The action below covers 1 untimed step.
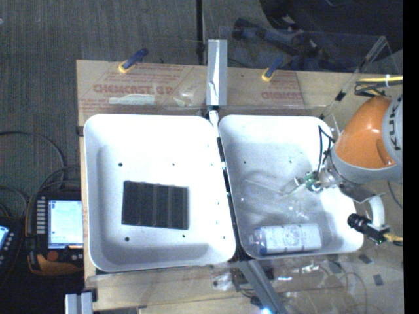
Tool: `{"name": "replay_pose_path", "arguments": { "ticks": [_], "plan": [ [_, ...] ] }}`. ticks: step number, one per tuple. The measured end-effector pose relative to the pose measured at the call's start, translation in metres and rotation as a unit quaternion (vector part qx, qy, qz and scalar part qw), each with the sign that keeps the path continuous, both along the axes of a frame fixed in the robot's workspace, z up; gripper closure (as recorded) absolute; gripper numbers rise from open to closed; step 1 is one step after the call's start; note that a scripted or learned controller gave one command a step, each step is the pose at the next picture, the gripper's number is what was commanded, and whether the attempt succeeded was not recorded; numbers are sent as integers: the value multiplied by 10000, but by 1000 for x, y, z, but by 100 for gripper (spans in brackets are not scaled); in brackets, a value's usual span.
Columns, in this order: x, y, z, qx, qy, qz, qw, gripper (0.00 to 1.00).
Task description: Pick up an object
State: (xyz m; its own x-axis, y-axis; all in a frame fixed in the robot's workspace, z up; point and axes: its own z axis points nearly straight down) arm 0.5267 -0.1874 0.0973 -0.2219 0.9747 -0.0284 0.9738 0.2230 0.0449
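A clear plastic bottle (288, 238) with a pale label lies on its side near the front wall of the right bin (262, 136). A flat black ribbed pad (155, 205) rests in the middle of the left bin (105, 136). The arm, with its orange band (365, 136), reaches in over the right bin's right wall. My gripper (306, 184) hangs low over the middle-right of that bin, above and behind the bottle. Something clear and glinting (296, 205) lies just in front of the gripper, too faint to name.
A metal post (217, 70) stands behind the seam between the bins. Blue and yellow clamps (133, 60) hold the cardboard backing. A handheld pendant (55, 224) sits left of the bench. Cables and a black fitting (364, 226) hang by the right bin's front corner.
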Motion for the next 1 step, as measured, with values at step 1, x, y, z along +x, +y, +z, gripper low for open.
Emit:
{"name": "replay_pose_path", "arguments": {
  "ticks": [1],
  "plan": [
    [-32,18,135,103,231,-989,9948,0]
  ]
}}
